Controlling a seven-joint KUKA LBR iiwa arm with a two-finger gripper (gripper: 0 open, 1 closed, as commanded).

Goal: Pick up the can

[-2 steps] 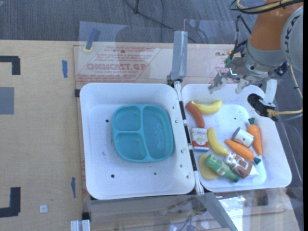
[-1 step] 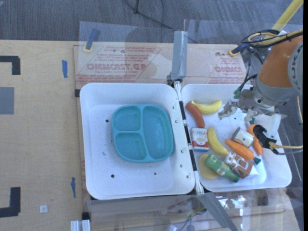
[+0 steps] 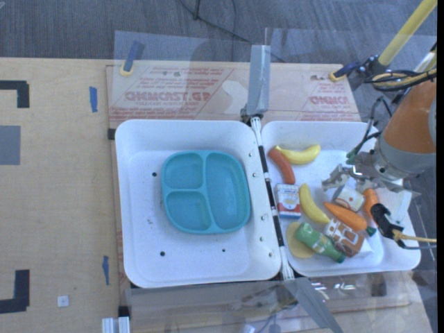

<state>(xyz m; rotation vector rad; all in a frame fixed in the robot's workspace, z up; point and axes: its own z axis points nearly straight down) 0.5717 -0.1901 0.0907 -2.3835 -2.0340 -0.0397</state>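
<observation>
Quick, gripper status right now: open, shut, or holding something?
Gripper: over the right bin, above the pile of toy food; whether it is open, shut or holding anything cannot be told.

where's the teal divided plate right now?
The teal divided plate lies flat in the middle of the left bin, across the divider from the hot dog and small carton.

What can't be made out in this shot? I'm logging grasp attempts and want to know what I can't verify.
- Gripper, camera view: too small and cluttered to tell whether its fingers are open or shut, or touch anything.
- The can: no item in the right bin is clearly a can; the pile overlaps itself.
- Small carton: label print too small to read.
- Arm: cut off by the right edge.
</observation>
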